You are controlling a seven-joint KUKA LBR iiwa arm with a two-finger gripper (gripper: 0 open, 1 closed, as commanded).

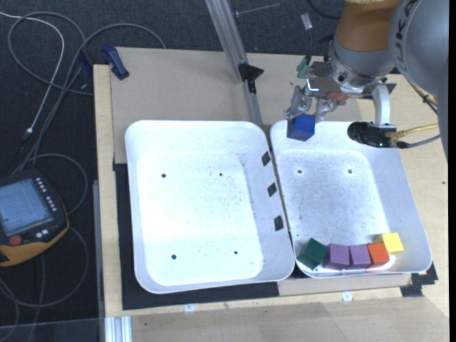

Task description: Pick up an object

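A blue cube (301,127) hangs between the fingers of my gripper (305,118), above the far left corner of the right bin (399,184). The gripper is shut on it, and the cube is lifted off the bin floor. Along the right bin's near edge sits a row of blocks: a green one (312,252), two purple ones (340,255) (360,255), an orange one (378,253) and a yellow one (392,243).
The left bin (142,155) lies beside the right one, with black clips on the rim between them. A metal pole (226,34) slants up at the back. A teach pendant (25,212) and cables lie off the bench at left.
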